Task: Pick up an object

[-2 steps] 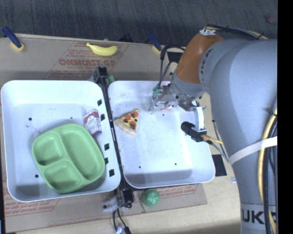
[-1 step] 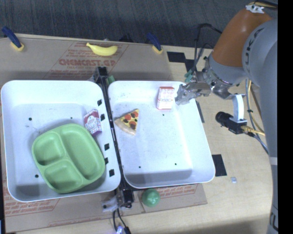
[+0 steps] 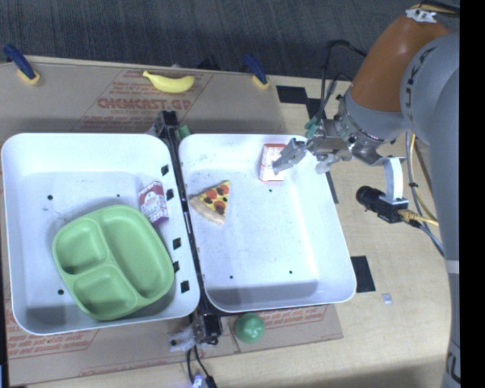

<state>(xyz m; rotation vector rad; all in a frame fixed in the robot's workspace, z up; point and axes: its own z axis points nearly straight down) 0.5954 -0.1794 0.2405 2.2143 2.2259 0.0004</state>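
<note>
The end effector [image 3: 289, 157] is at the upper right of the right bin [image 3: 323, 241], over a small red and white packet [image 3: 270, 162]; I cannot tell how it is set. A pizza slice toy [image 3: 212, 201] lies near the bin's left wall.

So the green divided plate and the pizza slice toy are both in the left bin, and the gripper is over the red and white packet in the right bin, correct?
Not quite. The camera view shows the pizza slice toy in the right bin, near its left wall. The green divided plate is in the left bin, and the gripper is over the red and white packet in the right bin, as you said.
</note>
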